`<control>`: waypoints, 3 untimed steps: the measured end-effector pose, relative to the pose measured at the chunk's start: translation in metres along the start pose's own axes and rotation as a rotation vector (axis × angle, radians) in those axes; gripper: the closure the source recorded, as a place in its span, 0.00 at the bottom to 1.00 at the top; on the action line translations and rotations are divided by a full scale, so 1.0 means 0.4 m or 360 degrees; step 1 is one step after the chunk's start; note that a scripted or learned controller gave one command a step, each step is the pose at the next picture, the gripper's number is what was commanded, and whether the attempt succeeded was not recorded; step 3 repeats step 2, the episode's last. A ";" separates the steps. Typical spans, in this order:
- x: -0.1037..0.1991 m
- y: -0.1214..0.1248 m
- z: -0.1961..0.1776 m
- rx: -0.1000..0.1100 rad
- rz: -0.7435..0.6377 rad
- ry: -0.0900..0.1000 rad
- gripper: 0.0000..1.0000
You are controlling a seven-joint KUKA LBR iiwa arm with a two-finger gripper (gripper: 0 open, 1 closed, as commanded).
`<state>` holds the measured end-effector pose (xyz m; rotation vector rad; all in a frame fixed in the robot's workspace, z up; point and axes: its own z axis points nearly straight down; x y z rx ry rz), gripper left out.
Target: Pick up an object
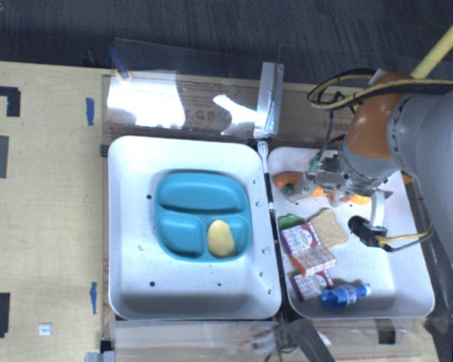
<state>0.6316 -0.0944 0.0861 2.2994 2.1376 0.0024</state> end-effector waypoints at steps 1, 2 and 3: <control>-0.016 0.056 0.004 0.0054 0.0364 0.0007 0.00; -0.137 -0.023 0.002 0.0004 0.0448 -0.0003 0.00; -0.137 -0.023 0.002 0.0004 0.0448 -0.0003 0.00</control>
